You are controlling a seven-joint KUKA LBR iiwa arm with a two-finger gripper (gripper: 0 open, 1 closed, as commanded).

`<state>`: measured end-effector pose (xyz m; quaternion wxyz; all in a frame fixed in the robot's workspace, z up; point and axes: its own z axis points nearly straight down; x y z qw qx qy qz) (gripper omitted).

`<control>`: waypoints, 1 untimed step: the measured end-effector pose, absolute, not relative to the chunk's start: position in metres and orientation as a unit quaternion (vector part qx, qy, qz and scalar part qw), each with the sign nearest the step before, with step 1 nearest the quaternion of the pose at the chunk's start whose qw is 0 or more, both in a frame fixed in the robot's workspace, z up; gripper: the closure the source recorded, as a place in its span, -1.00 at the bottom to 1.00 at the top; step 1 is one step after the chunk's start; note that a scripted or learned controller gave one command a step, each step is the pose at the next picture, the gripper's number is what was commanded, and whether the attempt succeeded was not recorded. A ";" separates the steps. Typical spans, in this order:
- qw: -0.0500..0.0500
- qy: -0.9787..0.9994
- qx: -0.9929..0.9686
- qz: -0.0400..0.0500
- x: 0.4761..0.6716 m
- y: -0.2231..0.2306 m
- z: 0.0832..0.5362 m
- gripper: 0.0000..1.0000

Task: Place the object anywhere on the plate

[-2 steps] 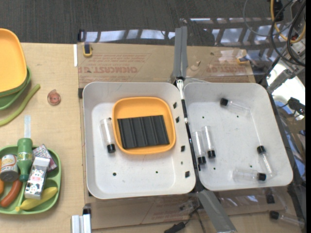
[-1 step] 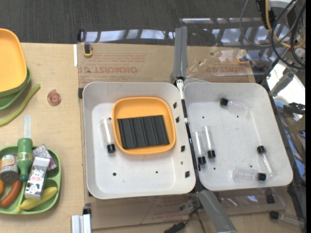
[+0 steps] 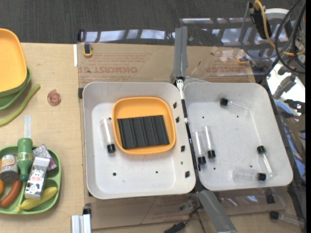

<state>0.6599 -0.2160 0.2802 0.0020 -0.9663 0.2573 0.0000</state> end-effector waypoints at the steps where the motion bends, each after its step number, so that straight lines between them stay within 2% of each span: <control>1: 0.002 0.102 -0.995 0.000 0.660 -0.219 0.255 -1.00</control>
